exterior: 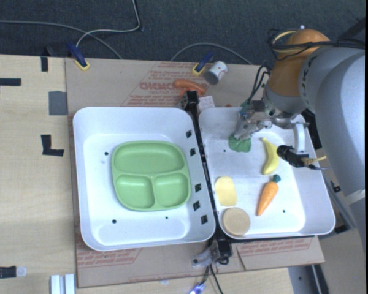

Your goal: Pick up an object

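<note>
Glossy white plastic forms the two shallow bins I am watching: the left bin (92, 139) at frame centre-left carries a matte pale-green divided plate (151, 175) with three moulded compartments, and the right bin (306, 216) holds the loose pieces. Near its upper middle lies a small lumpy green toy (239, 143), and my gripper (248, 127) sits right on top of it, metal tips touching its upper edge; I cannot tell how the tips are set or whether the toy is caught. Just right of it lies a smooth curved yellow banana (270, 157), and below that a tapered orange carrot with a green top (267, 197). Lower left in that bin are a rounded pale-yellow block (226, 190) and a flat tan disc (236, 220), crowding the divider. My grey arm with its orange band (294, 66) comes in from the upper right, wrist angled down and leftward.
</note>
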Controlling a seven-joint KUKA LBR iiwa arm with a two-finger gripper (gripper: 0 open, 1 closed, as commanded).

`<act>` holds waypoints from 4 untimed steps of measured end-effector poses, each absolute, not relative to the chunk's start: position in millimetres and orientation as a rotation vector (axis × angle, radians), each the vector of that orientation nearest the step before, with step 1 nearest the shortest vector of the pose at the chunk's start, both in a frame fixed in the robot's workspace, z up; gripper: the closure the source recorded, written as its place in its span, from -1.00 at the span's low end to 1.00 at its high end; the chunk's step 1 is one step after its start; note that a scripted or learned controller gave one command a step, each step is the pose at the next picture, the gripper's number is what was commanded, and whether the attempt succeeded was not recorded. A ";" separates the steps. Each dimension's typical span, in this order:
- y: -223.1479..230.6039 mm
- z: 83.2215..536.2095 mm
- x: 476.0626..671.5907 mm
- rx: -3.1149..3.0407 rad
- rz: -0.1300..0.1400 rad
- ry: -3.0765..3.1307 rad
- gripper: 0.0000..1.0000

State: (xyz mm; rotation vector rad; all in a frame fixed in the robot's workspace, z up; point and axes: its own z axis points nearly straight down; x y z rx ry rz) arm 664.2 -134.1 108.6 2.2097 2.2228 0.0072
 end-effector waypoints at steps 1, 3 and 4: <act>-134.2 108.1 664.0 2.209 0.006 2.223 -1.00; -111.0 87.9 670.1 2.214 0.001 2.218 -1.00; -111.0 87.9 670.1 2.214 0.001 2.218 -1.00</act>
